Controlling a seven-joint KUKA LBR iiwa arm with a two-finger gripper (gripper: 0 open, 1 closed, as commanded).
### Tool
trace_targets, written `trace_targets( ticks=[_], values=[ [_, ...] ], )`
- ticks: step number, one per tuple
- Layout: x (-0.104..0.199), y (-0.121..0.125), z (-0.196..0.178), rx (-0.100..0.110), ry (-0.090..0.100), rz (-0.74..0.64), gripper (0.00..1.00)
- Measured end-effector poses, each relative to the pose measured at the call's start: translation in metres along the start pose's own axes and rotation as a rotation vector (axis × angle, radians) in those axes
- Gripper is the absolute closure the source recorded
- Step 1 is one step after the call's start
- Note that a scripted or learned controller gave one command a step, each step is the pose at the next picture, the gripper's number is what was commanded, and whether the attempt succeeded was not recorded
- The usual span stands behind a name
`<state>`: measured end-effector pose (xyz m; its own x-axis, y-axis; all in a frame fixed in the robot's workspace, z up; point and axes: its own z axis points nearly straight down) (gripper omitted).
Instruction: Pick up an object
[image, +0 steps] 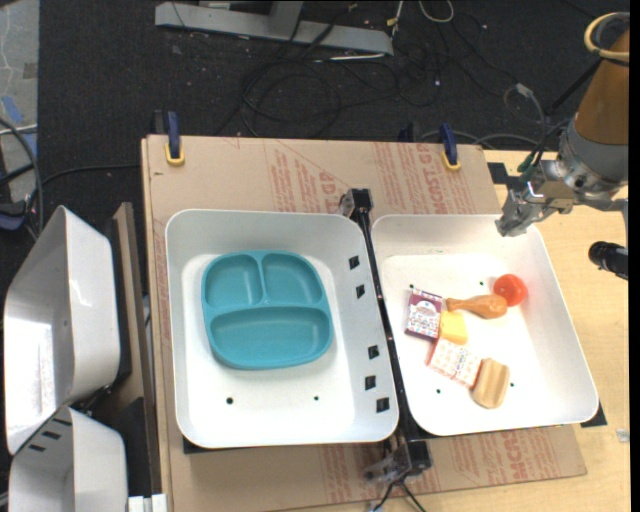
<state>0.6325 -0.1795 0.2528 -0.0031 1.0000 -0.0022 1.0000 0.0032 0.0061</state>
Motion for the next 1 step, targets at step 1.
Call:
trace_targets(
  ticks=[1],
  values=[
    [0.0389, -0.0208, 0.0052, 0.008, 0.003, -0.003, 1.0]
  ],
)
